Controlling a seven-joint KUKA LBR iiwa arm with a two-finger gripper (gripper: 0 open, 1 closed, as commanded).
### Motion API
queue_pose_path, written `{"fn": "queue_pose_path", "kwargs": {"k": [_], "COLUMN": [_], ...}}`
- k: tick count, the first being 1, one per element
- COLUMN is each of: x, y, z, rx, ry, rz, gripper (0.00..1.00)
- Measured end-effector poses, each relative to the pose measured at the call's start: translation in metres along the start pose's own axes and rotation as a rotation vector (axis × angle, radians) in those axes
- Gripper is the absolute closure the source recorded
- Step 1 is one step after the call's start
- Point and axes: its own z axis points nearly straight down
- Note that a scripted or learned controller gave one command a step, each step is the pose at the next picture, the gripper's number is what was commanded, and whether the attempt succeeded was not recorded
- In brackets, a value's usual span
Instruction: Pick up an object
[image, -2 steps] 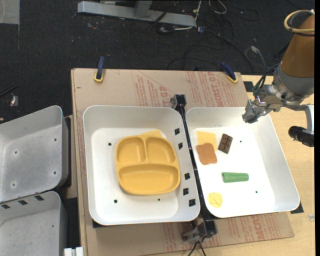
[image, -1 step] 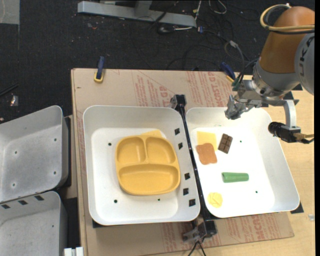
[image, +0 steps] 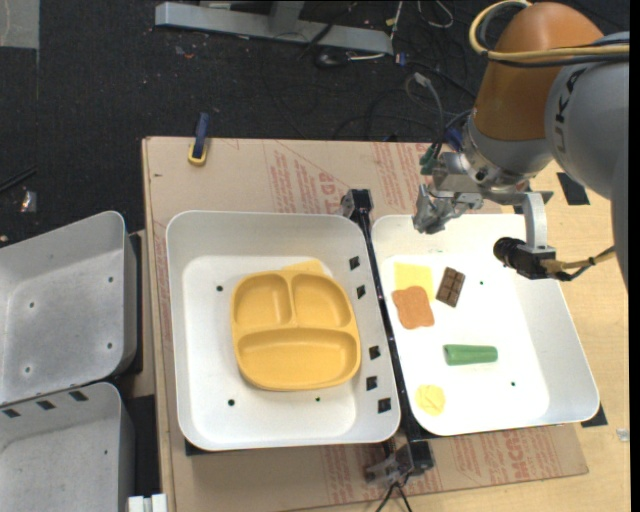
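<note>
Currently approach step judged in hand: gripper (image: 432, 215) poised over right bin (image: 570, 330) far-left corner; finger state not readable. Nothing seen held. Brown bar (image: 451, 287), orange piece (image: 412, 307), green piece (image: 470, 354) lie toward bin's left edge. Next: descent onto one piece needed.

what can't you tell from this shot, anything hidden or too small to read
- Gripper: too small and blurred in the camera view to tell whether it is open or shut.
- Yellow card: its lower part lies under the orange piece.
- Arm: cut off by the top and right edges.
- Left trays: cut off by the left and bottom edges.
- Brown bar: surface detail too small to read.
</note>
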Motion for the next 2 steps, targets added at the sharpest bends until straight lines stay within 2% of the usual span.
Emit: {"fn": "queue_pose_path", "kwargs": {"k": [2], "x": [0.117], "y": [0.002], "z": [0.005], "rx": [0.001], "ry": [0.001], "rz": [-0.002], "gripper": [1.0]}}
